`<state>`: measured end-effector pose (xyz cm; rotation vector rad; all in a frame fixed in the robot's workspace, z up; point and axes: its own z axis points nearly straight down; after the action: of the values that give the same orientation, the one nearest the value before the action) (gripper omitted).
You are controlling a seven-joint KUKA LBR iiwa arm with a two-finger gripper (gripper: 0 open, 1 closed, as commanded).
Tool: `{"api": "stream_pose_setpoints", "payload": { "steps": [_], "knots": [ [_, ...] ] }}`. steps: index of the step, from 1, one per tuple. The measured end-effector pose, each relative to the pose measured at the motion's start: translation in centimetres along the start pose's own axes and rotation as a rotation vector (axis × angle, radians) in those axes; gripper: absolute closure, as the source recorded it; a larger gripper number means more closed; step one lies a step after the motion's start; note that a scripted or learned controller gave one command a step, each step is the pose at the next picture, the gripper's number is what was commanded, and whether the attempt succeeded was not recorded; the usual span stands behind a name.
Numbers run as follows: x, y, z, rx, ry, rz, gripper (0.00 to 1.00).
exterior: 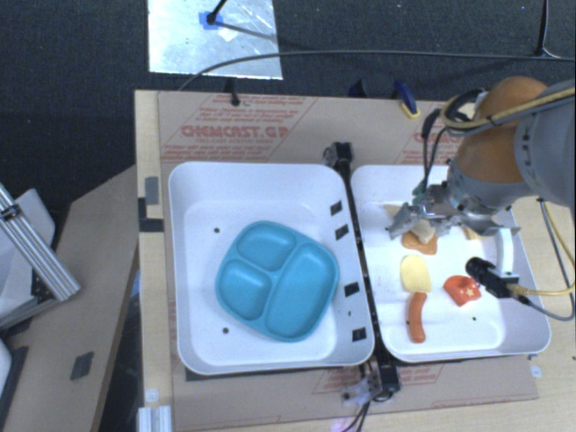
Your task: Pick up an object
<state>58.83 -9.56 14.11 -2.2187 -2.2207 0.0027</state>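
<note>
My gripper (416, 222) hangs low over the upper middle of the right bin (450, 345), right above a small orange-tan food piece (419, 241). Just below that lies a pale yellow piece (415, 274), and under it an orange-red sausage (416, 317) lies lengthwise. A red piece (461, 289) rests to the right of the yellow one. Nothing shows clearly between the fingers, and the wrist hides how they stand.
The left bin (198, 241) holds a blue divided plate (276, 280). A black divider strip (353, 250) runs between the two bins. A silver sheet (214, 25) lies on the dark floor behind the bench.
</note>
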Motion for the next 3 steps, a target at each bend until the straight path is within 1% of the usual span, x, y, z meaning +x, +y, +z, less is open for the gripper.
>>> {"api": "stream_pose_setpoints", "payload": {
  "steps": [1,2,3],
  "knots": [
    [0.0,0.0,5.2,0.001,0.0,0.0,0.0],
    [0.0,0.2,3.8,-0.007,-0.001,0.0,1.0],
    [0.0,-0.1,-2.5,-0.01,-0.002,-0.003,1.0]
  ]
}}
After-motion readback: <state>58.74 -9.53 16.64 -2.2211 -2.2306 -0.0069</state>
